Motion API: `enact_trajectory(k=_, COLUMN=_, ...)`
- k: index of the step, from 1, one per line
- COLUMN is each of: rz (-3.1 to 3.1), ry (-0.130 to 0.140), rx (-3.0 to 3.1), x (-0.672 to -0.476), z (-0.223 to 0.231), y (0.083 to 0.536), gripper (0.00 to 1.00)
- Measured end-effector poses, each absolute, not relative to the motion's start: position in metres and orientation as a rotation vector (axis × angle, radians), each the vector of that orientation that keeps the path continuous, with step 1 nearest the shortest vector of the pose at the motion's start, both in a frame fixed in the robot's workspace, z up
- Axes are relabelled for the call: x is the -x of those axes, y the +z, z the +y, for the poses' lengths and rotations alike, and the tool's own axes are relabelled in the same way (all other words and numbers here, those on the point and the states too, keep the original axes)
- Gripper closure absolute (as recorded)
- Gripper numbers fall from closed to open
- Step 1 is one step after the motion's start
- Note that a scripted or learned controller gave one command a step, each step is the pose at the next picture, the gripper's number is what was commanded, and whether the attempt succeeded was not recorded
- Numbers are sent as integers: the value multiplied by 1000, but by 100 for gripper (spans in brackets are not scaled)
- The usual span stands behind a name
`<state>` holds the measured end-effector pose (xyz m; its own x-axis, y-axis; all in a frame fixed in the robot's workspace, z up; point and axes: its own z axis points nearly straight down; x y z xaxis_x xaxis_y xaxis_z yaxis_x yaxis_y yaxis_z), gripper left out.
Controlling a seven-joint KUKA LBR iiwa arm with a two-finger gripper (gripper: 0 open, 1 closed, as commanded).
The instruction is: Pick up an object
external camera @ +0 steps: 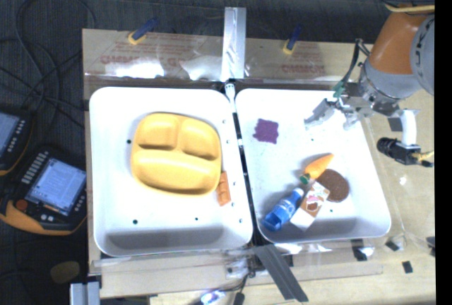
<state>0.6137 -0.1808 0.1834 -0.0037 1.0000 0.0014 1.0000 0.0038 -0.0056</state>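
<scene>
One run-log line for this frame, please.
gripper: above right bin, upper right, holding nothing | carrot, blue bottle: untouched | left bin: yellow tray

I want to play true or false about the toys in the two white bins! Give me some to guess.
1. The yellow tray lies in the left bin. True.
2. The purple piece is in the left bin. False: it lies in the right bin.
3. The blue bottle stands upright. False: it lies on its side.
4. The carrot lies in the right bin near the brown cookie. True.
5. The gripper holds the carrot. False: they are apart.
</scene>
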Motion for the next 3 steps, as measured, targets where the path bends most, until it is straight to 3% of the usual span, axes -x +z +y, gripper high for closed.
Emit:
enact_trajectory(k=1, rz=-2274, ry=-3, rx=2163, x=-566, z=-206, y=94, gripper=0)
enact_trajectory(k=2, rz=-2271, ry=0, rx=2161, x=-566, z=-207, y=100, gripper=100)
enact_trajectory(k=3, rz=-2288, ry=6, rx=2148, x=-612, z=-119, y=181, gripper=100)
